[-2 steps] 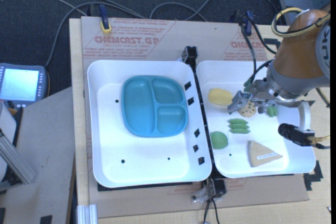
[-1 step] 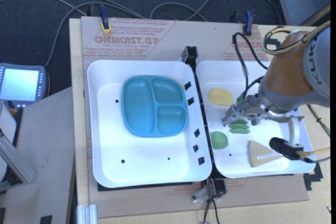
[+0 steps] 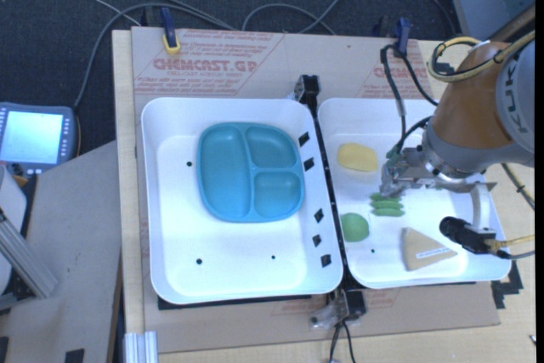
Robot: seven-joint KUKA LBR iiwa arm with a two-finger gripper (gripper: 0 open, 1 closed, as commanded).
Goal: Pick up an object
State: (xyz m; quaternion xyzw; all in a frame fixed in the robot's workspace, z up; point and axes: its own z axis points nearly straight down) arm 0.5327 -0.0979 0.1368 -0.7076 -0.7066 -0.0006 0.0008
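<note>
The right bin (image 3: 476, 272) holds several small objects. A yellow lump (image 3: 357, 157) lies at its upper left, a green pod-like piece (image 3: 388, 205) in the middle, a round green piece (image 3: 354, 226) at the lower left and a tan wedge (image 3: 425, 249) near the front. My gripper (image 3: 397, 181) reaches down from the grey and orange arm. It hangs just above and behind the green pod-like piece, very close to it. I cannot make out any object held in it.
A blue divided plate (image 3: 251, 172) lies in the left bin (image 3: 170, 268). A black divider with clips (image 3: 316, 183) runs between the two bins. Cables loop over the bench behind the right bin, and a black fitting (image 3: 466, 234) juts over the wedge.
</note>
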